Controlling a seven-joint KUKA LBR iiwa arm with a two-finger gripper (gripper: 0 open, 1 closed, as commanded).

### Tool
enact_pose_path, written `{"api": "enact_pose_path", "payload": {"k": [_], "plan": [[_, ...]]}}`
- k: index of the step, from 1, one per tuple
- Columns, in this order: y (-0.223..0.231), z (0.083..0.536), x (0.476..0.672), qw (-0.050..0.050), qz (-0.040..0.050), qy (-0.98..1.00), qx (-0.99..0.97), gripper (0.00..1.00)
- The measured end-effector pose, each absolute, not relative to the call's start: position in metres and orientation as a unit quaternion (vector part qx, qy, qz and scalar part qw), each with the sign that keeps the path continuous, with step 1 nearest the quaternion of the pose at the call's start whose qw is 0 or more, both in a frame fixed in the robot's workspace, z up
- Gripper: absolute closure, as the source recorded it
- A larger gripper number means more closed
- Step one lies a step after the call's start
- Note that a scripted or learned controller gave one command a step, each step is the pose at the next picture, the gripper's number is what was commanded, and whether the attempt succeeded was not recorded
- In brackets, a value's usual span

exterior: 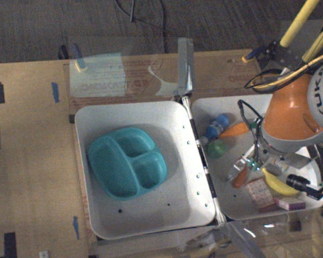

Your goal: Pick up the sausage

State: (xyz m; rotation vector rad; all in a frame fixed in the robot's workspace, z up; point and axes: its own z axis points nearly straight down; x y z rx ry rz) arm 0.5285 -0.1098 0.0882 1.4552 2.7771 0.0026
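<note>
One hand (243,168) hangs low in the right bin (223,201), metal fingers spread open beside the sausage (241,178), seemingly lined up for a grasp.

The arm (294,115) is grey with a broad orange band, black "KUKA" lettering, and black cables (248,113) looping beside it.

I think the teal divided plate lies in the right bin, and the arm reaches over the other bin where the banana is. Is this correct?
Not quite. The camera view shows the teal divided plate in the left bin, not the right one. The rest holds: the arm reaches over the other bin, the right bin, where the banana lies.
</note>
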Motion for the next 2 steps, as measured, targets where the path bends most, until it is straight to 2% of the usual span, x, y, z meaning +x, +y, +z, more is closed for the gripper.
{"api": "enact_pose_path", "payload": {"k": [1,2], "plan": [[-0.112,0.099,0.531,0.008,0.0019,0.885,0.466,1.00],[-0.050,0.255,0.517,0.001,0.0003,0.916,0.400,1.00]]}}
